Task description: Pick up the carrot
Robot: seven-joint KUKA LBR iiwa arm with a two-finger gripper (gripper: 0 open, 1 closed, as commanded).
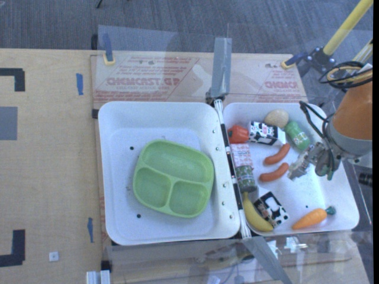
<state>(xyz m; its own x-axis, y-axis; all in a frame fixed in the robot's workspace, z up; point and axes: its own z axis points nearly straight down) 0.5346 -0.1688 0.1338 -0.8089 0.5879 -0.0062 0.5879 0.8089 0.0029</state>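
The orange carrot with a green stub lies flat in the right bin, near its front right corner. My gripper hangs over the middle right of that bin, above and behind the carrot and well apart from it. Its fingers stand open, with nothing between them. The grey arm with its orange band comes in from the right edge.
The right bin also holds two sausages, a banana, a black-and-white carton, a red vegetable, a potato and a green bottle. A green divided plate sits in the left bin.
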